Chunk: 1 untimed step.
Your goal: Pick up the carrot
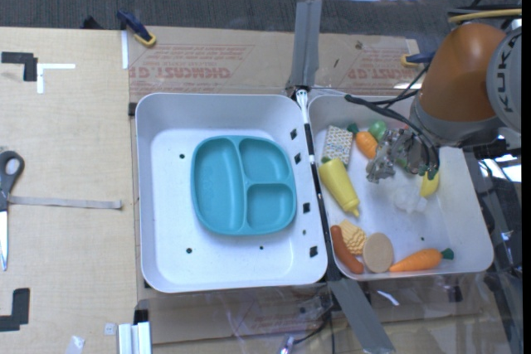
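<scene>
Camera view — arm (465, 79) reaches from right, gripper (390, 163) low in right bin (473, 220); jaw state unclear.

light: bright, even | shadows: soft | focus: slightly soft

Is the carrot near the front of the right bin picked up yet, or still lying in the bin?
Still lying: the carrot rests flat on the right bin floor, apart from the end effector.

Colours we are seeing in the bins

We are seeing a teal plate (244, 185), orange carrot (417, 260), yellow bottle (340, 185), white bins (158, 203).
</scene>
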Tool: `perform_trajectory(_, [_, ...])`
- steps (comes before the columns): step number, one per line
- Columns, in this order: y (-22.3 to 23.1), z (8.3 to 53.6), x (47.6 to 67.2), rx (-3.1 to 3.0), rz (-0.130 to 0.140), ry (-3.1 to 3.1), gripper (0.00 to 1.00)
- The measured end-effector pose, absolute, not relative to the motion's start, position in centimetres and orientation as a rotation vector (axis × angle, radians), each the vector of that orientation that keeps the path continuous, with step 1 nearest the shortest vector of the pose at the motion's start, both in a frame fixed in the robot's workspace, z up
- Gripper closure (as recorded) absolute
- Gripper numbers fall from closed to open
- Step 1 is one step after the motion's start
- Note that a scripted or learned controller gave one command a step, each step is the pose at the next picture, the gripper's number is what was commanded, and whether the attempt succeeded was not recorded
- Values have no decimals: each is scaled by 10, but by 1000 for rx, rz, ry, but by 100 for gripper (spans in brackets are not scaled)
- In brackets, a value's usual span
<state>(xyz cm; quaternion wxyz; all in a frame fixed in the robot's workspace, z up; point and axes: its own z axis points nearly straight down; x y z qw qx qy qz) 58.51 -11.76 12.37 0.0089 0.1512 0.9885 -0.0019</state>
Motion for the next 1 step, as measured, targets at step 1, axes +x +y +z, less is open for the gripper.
perform_trajectory(1, [-117,123,585,473,-5,3088,0])
